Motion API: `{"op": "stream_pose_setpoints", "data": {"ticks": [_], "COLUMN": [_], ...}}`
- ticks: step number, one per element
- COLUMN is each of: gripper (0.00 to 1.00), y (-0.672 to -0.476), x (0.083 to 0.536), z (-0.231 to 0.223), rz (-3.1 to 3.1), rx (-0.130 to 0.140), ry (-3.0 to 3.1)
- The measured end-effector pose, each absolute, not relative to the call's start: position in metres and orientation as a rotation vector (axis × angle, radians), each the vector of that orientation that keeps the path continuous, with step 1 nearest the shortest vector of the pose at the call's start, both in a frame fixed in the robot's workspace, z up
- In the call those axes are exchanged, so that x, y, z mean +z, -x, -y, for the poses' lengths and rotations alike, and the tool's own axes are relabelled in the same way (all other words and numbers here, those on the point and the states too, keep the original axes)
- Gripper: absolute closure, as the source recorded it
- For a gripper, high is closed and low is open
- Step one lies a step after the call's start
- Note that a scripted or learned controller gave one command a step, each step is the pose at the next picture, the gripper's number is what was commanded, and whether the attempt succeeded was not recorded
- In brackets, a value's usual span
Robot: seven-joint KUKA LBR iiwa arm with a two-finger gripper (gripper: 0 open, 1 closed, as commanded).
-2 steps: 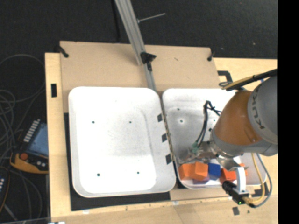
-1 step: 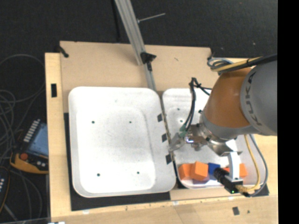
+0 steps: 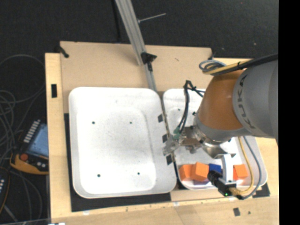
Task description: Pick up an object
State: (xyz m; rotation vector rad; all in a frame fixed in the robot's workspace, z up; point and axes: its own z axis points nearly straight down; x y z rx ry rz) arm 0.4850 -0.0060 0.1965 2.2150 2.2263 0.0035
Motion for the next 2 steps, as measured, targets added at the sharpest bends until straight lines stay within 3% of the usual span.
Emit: {"op": "stream_pose_setpoints", "data": {"ticks": [1, 2], "gripper": [0.00, 0.00], "y": [-0.485, -0.489], "x": [0.203, 0.196], "z": [0.030, -0.051], "rz": [-2.217, -2.233], "rx": [0.003, 0.004], "ry": [-2.221, -2.211]}}
